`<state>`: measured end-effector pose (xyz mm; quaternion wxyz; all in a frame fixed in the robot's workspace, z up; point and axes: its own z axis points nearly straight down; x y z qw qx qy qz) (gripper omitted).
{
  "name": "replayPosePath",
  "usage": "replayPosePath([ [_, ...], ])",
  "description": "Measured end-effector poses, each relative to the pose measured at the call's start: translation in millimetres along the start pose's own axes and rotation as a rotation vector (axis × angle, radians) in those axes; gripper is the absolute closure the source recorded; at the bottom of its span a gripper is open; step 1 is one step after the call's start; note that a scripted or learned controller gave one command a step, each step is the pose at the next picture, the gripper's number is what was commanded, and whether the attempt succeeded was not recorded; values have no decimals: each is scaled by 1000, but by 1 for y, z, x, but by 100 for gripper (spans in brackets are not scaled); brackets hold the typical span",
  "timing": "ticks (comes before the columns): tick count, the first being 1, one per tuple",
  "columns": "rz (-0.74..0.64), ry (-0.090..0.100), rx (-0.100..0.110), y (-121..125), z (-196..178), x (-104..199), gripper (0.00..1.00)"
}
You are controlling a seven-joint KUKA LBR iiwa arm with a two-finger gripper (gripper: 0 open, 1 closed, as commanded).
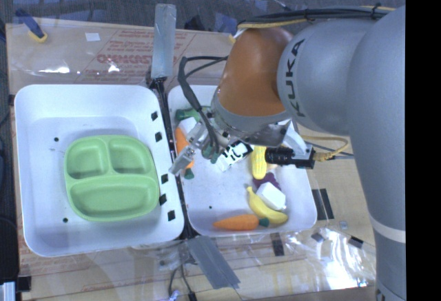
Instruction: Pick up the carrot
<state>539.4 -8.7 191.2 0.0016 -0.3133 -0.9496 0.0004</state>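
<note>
The gripper was seen low over the left edge of the right bin, close against the divider between the two bins. Its metal fingers pointed down and to the left, but whether they were spread or pressed together could not be told, since the tips were small and blurred against the bin wall. Just beside the fingers, an orange carrot was seen lying against the left wall of the right bin, with something green just above it (perhaps its leafy top, though this could not be made out). Contact between fingers and this carrot could not be confirmed.

Farther out in the same bin, a second carrot was laid flat along the front wall, well apart from the gripper. A banana was placed just beside it to the right, with a white block resting on it and a purple item behind. An ear of corn was seen upright near the wrist, partly hidden by the arm.

The left bin was occupied by a green divided plate, set flat in its middle. Above it all, the orange band and grey body of the arm were seen covering the rear of the right bin.
</note>
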Motion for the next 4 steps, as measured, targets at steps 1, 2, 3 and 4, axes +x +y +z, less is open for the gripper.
replayPosePath([
  [1, 223, -3, -2, 12, -1, -36, 0],
  [2, 222, -3, -2, 12, -1, -35, 0],
  [3, 222, -3, -2, 12, -1, -35, 0],
  [4, 222, -3, -2, 12, -1, -35, 0],
])
